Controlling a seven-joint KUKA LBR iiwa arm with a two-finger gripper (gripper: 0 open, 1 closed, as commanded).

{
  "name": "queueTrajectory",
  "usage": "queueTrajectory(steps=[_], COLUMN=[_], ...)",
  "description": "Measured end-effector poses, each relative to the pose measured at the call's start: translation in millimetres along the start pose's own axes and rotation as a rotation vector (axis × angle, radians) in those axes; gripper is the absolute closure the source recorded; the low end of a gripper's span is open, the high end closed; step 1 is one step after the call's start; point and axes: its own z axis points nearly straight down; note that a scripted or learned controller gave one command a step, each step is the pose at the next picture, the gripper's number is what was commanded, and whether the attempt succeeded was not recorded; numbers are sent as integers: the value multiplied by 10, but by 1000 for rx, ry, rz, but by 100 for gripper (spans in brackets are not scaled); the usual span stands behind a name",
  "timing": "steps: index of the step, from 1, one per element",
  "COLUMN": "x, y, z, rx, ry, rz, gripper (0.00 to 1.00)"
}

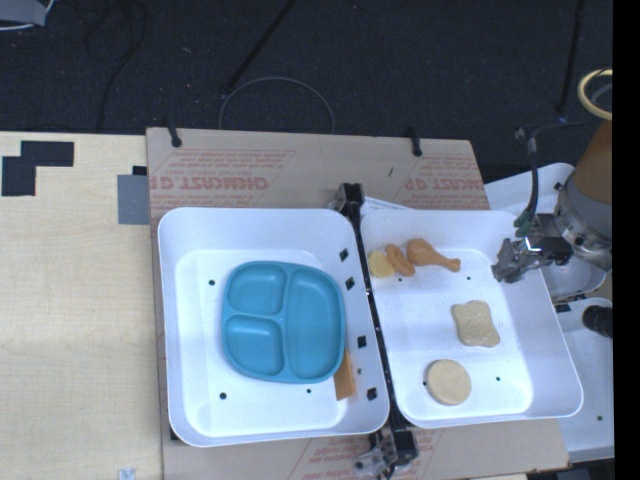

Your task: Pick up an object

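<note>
The right bin [545, 368] holds a tan drumstick-shaped piece [432, 256] and a small yellowish round piece [381, 264] near its far left corner. A beige bread-slice piece [475, 324] lies mid-right and a round beige cookie [448, 381] near the front. My gripper [512, 264] hangs at the bin's far right rim, to the right of the drumstick and above the bread slice. Nothing shows between its fingers.
The left bin [190, 238] holds a blue divided plate [281, 320] with a thin orange-brown stick [345, 378] beside its right edge. A black divider [366, 308] runs between the bins. Cardboard [300, 168] lies under both.
</note>
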Motion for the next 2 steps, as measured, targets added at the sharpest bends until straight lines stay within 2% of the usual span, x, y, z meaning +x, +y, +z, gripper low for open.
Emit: queueTrajectory(steps=[1,2], x=[-9,414], y=[3,124], z=[-264,-144], rx=[3,7], ry=[0,2], rz=[0,-1], gripper=[100,100])
